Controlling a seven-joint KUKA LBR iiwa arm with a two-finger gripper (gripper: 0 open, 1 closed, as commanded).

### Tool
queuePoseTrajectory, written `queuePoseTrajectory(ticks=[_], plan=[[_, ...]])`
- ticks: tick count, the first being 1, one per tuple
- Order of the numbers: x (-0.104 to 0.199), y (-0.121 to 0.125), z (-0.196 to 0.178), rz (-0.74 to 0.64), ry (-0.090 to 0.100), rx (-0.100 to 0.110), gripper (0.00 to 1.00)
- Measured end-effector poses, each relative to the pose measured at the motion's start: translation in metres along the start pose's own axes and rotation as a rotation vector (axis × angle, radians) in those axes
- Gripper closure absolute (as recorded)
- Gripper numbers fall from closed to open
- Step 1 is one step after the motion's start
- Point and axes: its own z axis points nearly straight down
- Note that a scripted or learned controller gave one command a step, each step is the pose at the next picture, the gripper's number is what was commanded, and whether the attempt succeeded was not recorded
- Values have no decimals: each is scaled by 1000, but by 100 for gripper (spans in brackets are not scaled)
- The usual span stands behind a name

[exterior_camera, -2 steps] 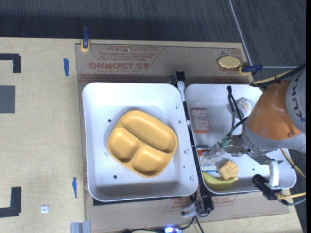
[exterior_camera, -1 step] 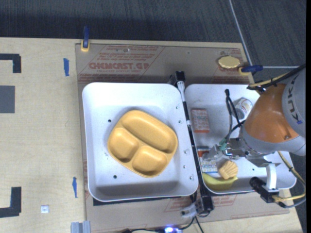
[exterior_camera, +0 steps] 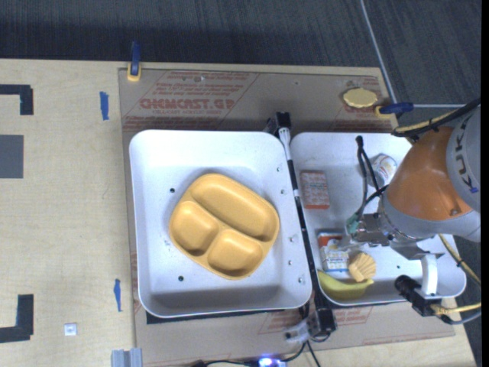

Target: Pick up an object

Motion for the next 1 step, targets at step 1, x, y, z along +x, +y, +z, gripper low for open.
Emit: queuePoseTrajectory(ticks=[1], plan=[[-1, 0, 0, 0, -1, 0, 0]])
